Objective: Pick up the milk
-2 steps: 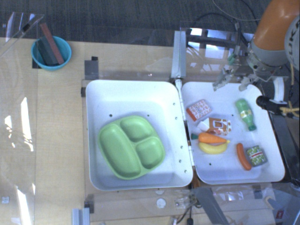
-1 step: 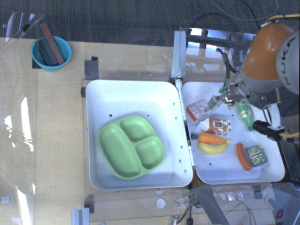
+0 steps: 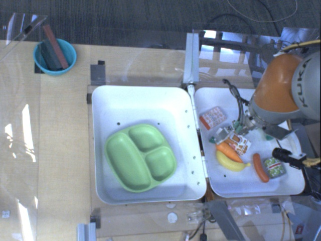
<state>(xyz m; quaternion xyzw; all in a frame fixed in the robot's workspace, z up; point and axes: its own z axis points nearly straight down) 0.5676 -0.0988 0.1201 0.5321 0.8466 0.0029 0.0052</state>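
Nearest, a green tray (image 3: 141,157) sits in the left bin (image 3: 105,185). Gripper (image 3: 244,126) hangs over the right bin (image 3: 296,185), grip state unreadable, just above what may be the milk (image 3: 239,143), beside carrot (image 3: 229,151) and banana (image 3: 229,162).

Two bins (image 3: 100,134), one green tray (image 3: 140,157)

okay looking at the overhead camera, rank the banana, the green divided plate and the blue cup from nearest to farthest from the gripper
1. Banana: right bin, just below the gripper in the view.
2. Green divided plate: left bin, across the divider.
3. Blue cup: on the bench at the view's far upper left, outside both bins.
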